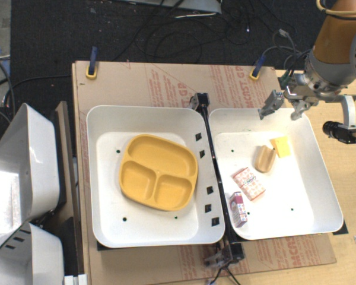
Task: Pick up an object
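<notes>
In the right bin [320,177] lie a yellow block [279,146], a tan rounded piece [264,158], a pink-and-white patterned packet [248,183] and a small pink carton [238,209] near the bin's left wall. My gripper [284,107] hangs above the bin's far edge, up and to the right of the yellow block. Its two fingers are spread apart with nothing between them. The orange band of the arm [338,22] is at the top right.
The left bin [101,159] holds a yellow divided plate [158,172]. A black divider [209,159] runs between the bins. Blue-and-yellow clamps [92,64] hold the cardboard bench at the back. White containers [21,171] stand at the far left.
</notes>
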